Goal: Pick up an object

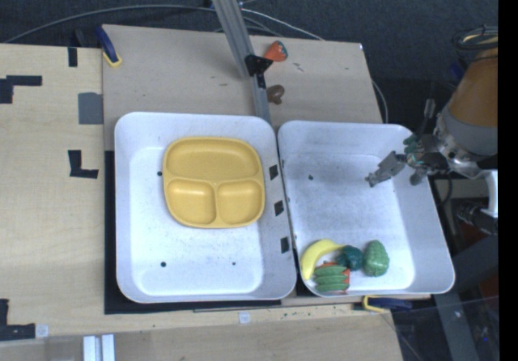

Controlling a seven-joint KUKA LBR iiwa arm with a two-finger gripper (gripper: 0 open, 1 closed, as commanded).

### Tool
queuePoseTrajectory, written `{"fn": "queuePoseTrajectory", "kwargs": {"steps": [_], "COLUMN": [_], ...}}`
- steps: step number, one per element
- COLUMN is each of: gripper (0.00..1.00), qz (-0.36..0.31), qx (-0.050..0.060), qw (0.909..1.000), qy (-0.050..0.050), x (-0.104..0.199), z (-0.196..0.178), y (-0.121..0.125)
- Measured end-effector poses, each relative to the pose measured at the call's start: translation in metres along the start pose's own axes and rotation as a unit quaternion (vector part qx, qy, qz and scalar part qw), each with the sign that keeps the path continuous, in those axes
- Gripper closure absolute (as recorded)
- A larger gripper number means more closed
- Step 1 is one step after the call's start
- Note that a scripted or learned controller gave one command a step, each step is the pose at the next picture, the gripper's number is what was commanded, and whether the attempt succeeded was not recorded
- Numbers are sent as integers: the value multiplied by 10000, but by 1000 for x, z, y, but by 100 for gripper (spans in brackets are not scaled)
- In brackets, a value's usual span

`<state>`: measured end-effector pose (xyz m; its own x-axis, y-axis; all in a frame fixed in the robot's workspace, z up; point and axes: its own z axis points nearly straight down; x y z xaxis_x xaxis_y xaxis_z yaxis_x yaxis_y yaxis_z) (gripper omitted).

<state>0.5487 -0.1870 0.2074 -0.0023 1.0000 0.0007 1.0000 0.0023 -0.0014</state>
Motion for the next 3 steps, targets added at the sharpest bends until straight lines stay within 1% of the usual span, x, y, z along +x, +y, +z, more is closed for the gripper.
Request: {"fn": "queuePoseTrajectory", "kwargs": {"steps": [1, 2, 3], "gripper": [0, 0, 0], "qz": [0, 7, 3], "qx": [1, 30, 17], "qw": [10000, 10000, 10000], "qy": [1, 1, -5], "x": [0, -3, -2], "z": [0, 64, 117], "y": [0, 0, -1]}}
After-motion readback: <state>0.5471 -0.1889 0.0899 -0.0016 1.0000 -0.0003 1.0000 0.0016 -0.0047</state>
